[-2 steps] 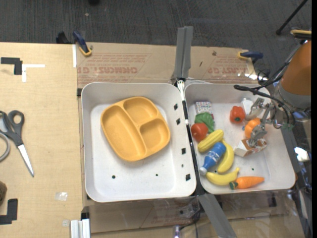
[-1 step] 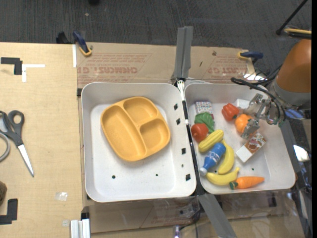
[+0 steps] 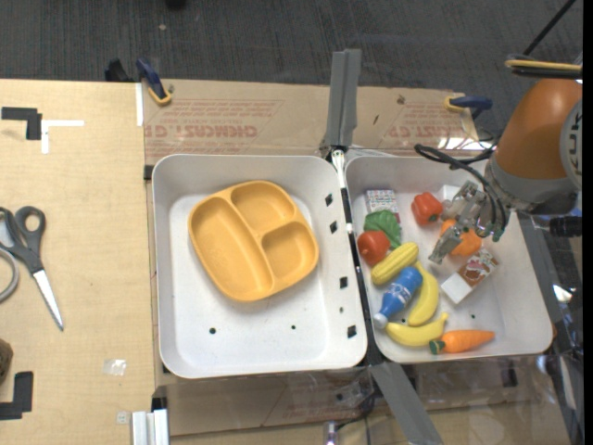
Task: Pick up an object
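Directly under hand (image 3: pixel 460 233): orange toy (image 3: pixel 468 243).

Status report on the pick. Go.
Tool low in right bin, over an orange item; grasp unconfirmed. Toy food crowds it: tomato, small packet, bananas. Yellow divided plate in left bin.

The right bin (image 3: pixel 533 286) holds the objects: a red tomato (image 3: pixel 372 245) and a green vegetable (image 3: pixel 381 222) near its left wall, below a small printed packet (image 3: pixel 380 198) toward the back-left corner. A yellow corn cob (image 3: pixel 394 262), a blue bottle (image 3: pixel 398 297) and two bananas (image 3: pixel 419 318) lie tilted toward the front-left, with a carrot (image 3: pixel 466 340) lying flat along the front edge. A red pepper (image 3: pixel 426 208), an orange piece (image 3: pixel 465 243) and a small printed box (image 3: pixel 476 270) lie nearer the middle and back.
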Controlling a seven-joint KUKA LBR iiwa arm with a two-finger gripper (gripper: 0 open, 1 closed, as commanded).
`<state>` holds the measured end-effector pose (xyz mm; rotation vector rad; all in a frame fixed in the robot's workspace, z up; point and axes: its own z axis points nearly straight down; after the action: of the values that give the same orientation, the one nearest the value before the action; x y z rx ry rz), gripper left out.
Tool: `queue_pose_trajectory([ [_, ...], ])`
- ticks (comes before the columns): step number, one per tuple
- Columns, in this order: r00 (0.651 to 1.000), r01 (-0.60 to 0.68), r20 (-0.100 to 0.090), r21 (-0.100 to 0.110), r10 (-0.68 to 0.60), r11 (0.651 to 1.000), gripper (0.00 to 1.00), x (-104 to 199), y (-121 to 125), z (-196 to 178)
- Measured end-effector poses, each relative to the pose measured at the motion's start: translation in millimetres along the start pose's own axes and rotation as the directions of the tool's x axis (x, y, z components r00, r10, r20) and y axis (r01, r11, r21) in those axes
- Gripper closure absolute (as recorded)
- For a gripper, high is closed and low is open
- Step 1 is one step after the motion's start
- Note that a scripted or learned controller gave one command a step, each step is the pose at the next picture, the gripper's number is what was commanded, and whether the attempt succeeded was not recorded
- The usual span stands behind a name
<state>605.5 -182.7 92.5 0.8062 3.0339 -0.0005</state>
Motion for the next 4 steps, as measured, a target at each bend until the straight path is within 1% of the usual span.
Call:
queue_pose_trajectory([
  [1,0.987,-0.159,-0.001,0.001,0.159,0.987,0.00,63.7,1.8,0.4],
  [2,0.988,-0.153,-0.002,0.001,0.153,0.988,0.00,121.6,26.1,0.6],
  [3,0.989,-0.150,0.000,0.000,0.150,0.989,1.00,120.4,26.3,-8.5],
  [4,0.982,-0.189,-0.001,0.001,0.189,0.982,1.00,152.3,9.1,0.6],
])
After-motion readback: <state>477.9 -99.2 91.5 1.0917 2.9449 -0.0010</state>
